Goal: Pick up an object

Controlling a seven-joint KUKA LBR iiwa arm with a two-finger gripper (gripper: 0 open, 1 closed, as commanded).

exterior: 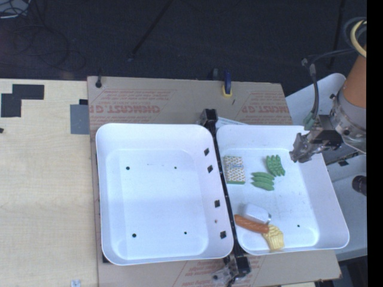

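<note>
Risk, target: several small things lie close together in the right bin [335, 220], so a descent between them could close on nothing or nudge one aside.
Risk, pods: the two green pods [269, 172] lie touching each other, left of and just below the gripper [301, 150]; a grab there may catch both or roll them apart.
Risk, pile: the carrot [251, 223], white block [256, 211] and corn [274, 238] crowd together, further down and left; fingers may jam on the neighbours.
Risk, wall: the gripper hangs near the bin's far right rim; a straight drop could clip it.
Sponge [234, 170]: well left, by the divider.
Gripper state: cannot tell whether apart or together.
Hold: nothing visibly between them; it touches no object.
</note>
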